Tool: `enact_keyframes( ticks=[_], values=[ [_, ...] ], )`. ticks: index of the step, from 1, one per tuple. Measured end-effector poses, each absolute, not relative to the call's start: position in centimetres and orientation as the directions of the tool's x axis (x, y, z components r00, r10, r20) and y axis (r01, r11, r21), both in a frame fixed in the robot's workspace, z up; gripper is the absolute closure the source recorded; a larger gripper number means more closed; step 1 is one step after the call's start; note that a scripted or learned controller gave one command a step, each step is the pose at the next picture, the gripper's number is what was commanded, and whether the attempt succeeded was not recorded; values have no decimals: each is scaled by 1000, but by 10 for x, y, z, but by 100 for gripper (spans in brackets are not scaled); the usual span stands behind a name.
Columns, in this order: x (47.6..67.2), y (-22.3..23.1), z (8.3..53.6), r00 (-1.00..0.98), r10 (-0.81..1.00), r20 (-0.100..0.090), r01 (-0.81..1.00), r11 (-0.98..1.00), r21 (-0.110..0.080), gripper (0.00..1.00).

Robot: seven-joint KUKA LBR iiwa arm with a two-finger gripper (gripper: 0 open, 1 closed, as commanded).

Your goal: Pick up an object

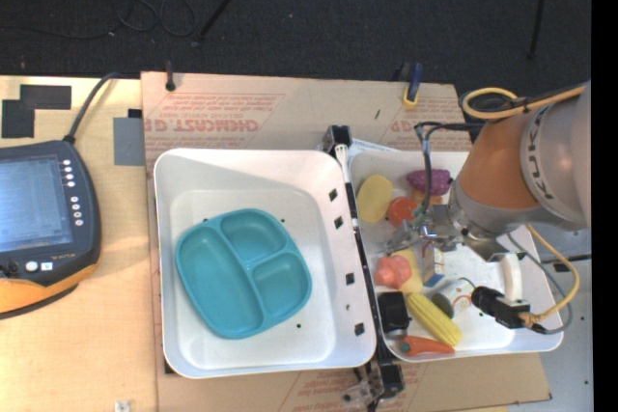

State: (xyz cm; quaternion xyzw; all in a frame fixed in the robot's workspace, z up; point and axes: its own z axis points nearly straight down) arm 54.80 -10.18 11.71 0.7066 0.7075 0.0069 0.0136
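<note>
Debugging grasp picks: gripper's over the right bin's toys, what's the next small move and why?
Probably a short descent toward the red-orange toy. The gripper sits over the right bin, between that toy and the pink one, with nothing visibly held. The finger state is unclear, so I would check that first.

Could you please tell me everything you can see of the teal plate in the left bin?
The teal plate is a rounded oblong dish that looks like smooth plastic, moulded into three compartments: two smaller ones toward the upper right and one large one along the lower left. It lies flat and right way up on the floor of the left bin, turned at a slant to the walls. Its compartments hold nothing, and it touches only the bin floor.
</note>
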Motion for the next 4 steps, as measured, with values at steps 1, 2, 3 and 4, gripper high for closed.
enact_keyframes(
  ticks=[1,2,3,4],
  values=[
    [548,-102,117,-2,1000,-10,1000,2,29,0],
    [548,-102,117,-2,1000,-10,1000,2,30,0],
    [548,-103,117,1,1000,-11,1000,-1,30,0],
    [548,-103,117,1,1000,-11,1000,-1,30,0]
  ],
)
